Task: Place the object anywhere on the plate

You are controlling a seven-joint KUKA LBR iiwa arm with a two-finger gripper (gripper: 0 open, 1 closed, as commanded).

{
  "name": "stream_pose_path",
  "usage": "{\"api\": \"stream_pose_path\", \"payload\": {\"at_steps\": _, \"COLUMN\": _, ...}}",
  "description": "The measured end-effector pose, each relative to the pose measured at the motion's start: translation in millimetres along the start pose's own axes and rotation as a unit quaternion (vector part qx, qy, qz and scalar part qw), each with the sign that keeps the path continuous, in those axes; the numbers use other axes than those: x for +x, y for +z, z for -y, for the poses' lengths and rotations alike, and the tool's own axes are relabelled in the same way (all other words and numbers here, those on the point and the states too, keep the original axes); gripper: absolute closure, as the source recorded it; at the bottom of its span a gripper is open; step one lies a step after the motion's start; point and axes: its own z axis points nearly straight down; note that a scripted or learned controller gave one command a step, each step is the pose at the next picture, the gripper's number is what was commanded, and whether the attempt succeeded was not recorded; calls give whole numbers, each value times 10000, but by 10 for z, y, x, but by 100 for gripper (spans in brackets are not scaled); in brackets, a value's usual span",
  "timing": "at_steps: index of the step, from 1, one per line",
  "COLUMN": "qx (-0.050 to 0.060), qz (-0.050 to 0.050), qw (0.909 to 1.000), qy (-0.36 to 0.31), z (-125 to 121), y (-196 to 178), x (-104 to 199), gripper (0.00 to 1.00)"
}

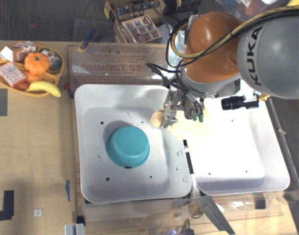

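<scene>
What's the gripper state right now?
Gripper: cannot tell open or closed; it sits beside a tan object at the left bin's right edge.

Fixed overhead camera, slanted down on bins (85, 106).

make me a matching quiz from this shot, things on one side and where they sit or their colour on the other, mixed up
Things:
1. upturned bowl
2. banana
3. pincer
4. small pumpkin

Descriptions:
A. orange
B. teal, in the left bin
C. yellow, at the front of the basket of toy food
D. above the divide between the two bins, beside a small tan object

Pairs: 1-B, 2-C, 3-D, 4-A
</scene>
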Motion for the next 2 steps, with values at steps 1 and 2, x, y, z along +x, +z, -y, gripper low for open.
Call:
{"api": "stream_pose_path", "payload": {"at_steps": 1, "qx": 0, "qz": -2, "qw": 9982, "qy": -597, "z": -531, "y": 16, "x": 182, "gripper": 100}}
{"api": "stream_pose_path", "payload": {"at_steps": 2, "qx": -7, "qz": 10, "qw": 9982, "qy": -605, "z": -962, "y": -108, "x": 426, "gripper": 100}}
